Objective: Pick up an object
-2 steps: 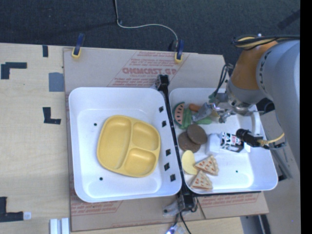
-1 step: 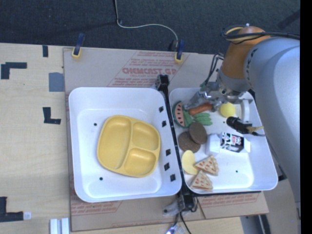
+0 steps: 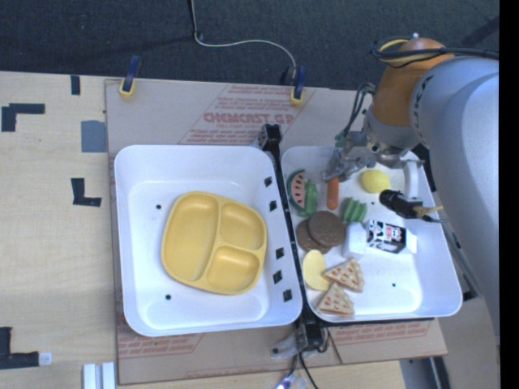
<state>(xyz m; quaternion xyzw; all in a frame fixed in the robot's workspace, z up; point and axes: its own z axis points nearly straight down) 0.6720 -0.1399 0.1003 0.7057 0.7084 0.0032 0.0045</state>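
The right bin [image 3: 434,297] holds several toy foods. A watermelon slice [image 3: 298,191], an orange carrot [image 3: 332,191] and a green piece [image 3: 353,210] lie in its far half, with a yellow lemon [image 3: 375,181] near the arm. Two brown patties [image 3: 323,230] sit in the middle, beside a white carton [image 3: 382,237]. A pale yellow slice [image 3: 313,268] and two pizza wedges [image 3: 344,275] lie at the front. My gripper [image 3: 342,165] hangs low over the bin's far part, just above the carrot and left of the lemon. Nothing shows in its grasp.
The left bin [image 3: 136,286] holds a yellow divided plate [image 3: 213,241]. A black divider [image 3: 280,217] runs between the bins. The grey arm with its orange band [image 3: 401,87] covers the right bin's far right corner.
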